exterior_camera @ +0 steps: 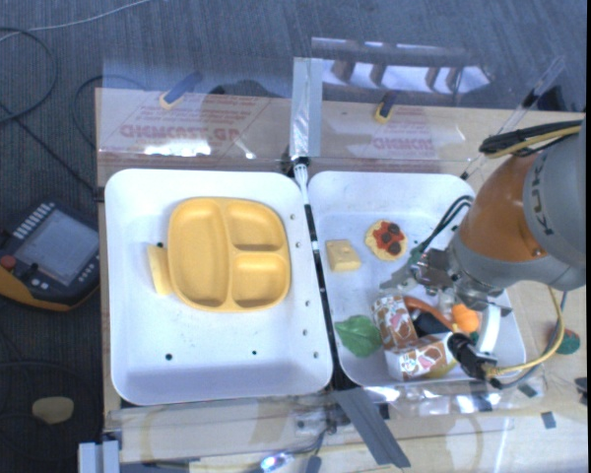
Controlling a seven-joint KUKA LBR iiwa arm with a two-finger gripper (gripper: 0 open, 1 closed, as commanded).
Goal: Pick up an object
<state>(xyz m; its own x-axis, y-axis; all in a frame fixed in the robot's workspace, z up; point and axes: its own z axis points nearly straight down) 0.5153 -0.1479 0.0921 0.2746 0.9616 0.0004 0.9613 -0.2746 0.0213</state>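
divided tray (227,252): yellow
bins (138,363): white
leaf (358,335): green
small block (344,255): pale yellow
tart (386,238): tan, red and dark dots
arm (517,220): grey, orange band

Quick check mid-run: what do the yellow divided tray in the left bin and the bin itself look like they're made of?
The yellow three-compartment tray looks like moulded plastic: one even colour, rounded compartment walls, a soft sheen. The shallow white left bin also seems to be rigid plastic, smooth and matte-to-satin with rounded corners, though painted metal can't be ruled out.

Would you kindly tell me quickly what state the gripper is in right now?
Gripper: low in the right bin among the objects; open or closed cannot be told.
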